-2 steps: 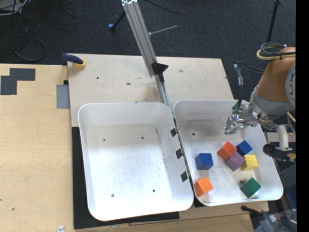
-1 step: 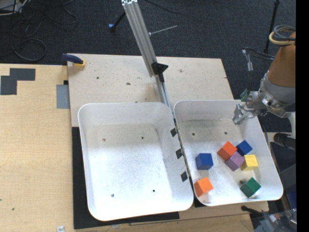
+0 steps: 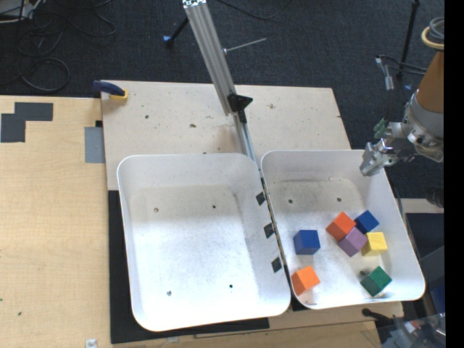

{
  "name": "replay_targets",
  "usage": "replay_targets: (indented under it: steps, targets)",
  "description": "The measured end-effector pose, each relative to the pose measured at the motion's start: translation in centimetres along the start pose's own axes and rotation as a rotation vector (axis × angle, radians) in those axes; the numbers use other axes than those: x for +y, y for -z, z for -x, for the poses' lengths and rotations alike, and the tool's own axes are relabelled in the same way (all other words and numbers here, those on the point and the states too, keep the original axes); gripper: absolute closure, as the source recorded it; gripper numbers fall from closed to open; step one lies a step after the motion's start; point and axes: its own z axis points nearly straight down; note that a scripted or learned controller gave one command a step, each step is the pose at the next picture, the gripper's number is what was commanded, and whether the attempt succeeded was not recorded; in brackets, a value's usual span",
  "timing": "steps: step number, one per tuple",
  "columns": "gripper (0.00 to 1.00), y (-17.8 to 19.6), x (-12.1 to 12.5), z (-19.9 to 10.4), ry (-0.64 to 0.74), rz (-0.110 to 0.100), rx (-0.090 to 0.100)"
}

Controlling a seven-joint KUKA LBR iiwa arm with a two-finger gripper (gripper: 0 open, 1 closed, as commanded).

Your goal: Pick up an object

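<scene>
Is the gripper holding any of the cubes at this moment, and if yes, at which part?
Nothing is held. The gripper sits above the right bin's far right rim, apart from all the cubes, with no object between its fingers.

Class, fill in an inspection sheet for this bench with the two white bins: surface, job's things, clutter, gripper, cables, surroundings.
Surface: wooden bench, speckled, bearing the left bin and right bin, which sit side by side.
Job's things: seven cubes, all in the right bin: blue cube, orange cube, red-orange cube, purple cube, dark blue cube, yellow cube, green cube.
Clutter: blue-and-yellow clamp at the bench's far left corner.
Gripper: gripper over the right bin's far right rim, away from the cubes.
Cables: black cables on the floor beyond the bench.
Surroundings: dark carpet; slanted aluminium rail.
</scene>
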Motion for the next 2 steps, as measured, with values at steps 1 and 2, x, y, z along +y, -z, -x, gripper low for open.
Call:
replay_targets:
  steps: [1,2]
  targets:
    - [1.0,0.2,-0.2,-4.5,0.002,-0.007,0.003]
    - [1.0,-1.1,-0.4,-10.4,0.002,-0.008,0.004]
